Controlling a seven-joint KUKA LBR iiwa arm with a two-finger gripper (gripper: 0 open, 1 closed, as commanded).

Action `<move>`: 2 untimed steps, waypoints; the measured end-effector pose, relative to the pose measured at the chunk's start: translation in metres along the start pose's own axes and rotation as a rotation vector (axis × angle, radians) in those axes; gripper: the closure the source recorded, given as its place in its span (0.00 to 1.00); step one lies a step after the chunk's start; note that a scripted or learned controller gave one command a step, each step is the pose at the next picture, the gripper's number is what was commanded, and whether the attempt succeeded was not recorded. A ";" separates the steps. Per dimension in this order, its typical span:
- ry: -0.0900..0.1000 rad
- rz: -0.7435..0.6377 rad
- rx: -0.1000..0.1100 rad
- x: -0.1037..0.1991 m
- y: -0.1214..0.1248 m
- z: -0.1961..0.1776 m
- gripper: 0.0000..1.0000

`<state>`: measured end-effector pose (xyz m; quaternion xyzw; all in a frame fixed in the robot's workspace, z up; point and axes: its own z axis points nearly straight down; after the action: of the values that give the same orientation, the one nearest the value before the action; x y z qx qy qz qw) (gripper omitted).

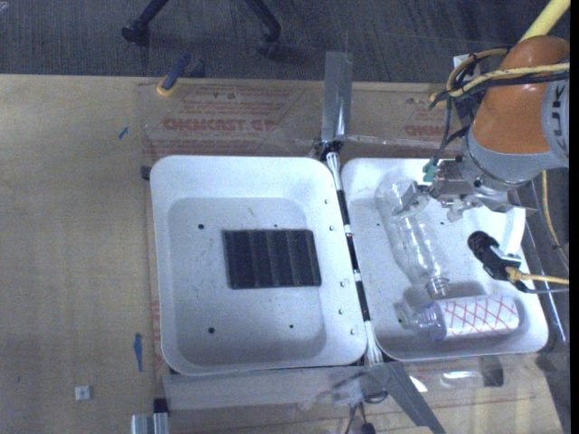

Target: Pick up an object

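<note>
View from above of a brown worktop [72, 242] bearing two shallow white bins side by side. The left bin [172, 183] holds a dark ribbed rectangular slab [271, 259], lying flat near its middle. The right bin [373, 265] holds a clear plastic bottle [416, 238] on its side, its wide base toward the bin's far edge and its narrow neck pointing to the near right corner. Just beyond the neck, along the near wall, lies a white pack with a red lattice pattern [484, 315], and a crumpled clear plastic item [421, 315] lies against the pack's left end. The grey arm with an orange band [520, 107] reaches in from the right. Its hand [434, 188] hangs over the far part of the right bin, close by the bottle's base. Whether the hand is open or closed cannot be told, and nothing is seen gripped in it.
</note>
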<state>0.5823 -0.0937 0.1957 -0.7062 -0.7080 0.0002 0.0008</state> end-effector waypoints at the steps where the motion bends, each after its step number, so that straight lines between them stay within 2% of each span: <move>1: -0.003 -0.180 -0.006 -0.022 0.000 0.100 0.00; 2: 0.007 -0.139 0.017 -0.033 0.036 0.108 0.00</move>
<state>0.6184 -0.1265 0.0873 -0.6552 -0.7554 0.0038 0.0096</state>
